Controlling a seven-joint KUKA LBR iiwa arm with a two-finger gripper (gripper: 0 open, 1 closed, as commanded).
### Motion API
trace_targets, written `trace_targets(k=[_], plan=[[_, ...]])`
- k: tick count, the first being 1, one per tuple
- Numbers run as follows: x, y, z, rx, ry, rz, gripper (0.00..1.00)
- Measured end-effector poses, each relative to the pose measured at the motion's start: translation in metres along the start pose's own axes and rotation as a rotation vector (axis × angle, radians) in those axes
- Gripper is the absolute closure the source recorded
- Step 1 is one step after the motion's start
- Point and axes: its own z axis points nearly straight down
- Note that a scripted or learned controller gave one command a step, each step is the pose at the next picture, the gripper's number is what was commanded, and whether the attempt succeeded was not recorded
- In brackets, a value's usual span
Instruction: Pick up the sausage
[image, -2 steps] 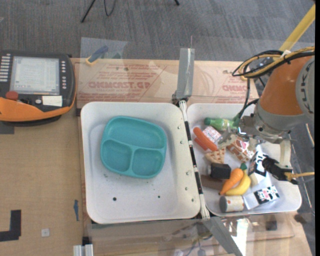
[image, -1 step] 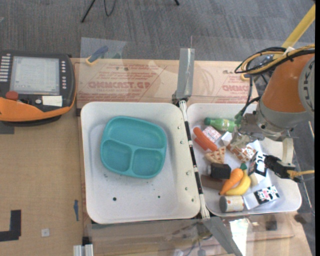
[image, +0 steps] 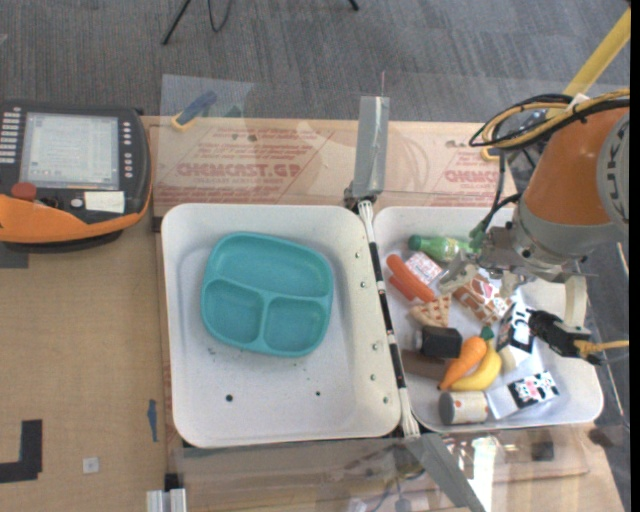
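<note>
I am at the approach step: my tool (image: 478, 262) hangs over the upper part of the right bin (image: 585, 400), and nothing is in it that I can make out. Whether it stands wide or narrow I cannot tell; the wrist and the clutter beneath hide that.

The sausage (image: 410, 279) lies in the same bin, near its left wall, just below and left of the green bottle (image: 437, 244). It is the orange-red stick, lying flat, apart from my tool and to its left. Its long axis runs on a slant, from upper left down to lower right; the upper end points toward the bin's left rim, the lower end toward a wedge of food (image: 434, 312) that sits just beside it. A pink packet (image: 425, 266) lies close on its right flank.

As I judge it, the next move calls for a shift left to get over the middle of the sausage, a turn of the wrist so the tool closes across the slant, not along it, then a straight descent. The crowding on the right side leaves little room there.
</note>
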Motion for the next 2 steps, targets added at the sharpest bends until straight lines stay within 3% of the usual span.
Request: trace_targets(k=[1, 2], plan=[[0.004, 0.038, 0.055, -0.025, -0.007, -0.214, 0.00], [0.013, 0.073, 0.073, -0.016, -0.006, -0.396, 0.00]])
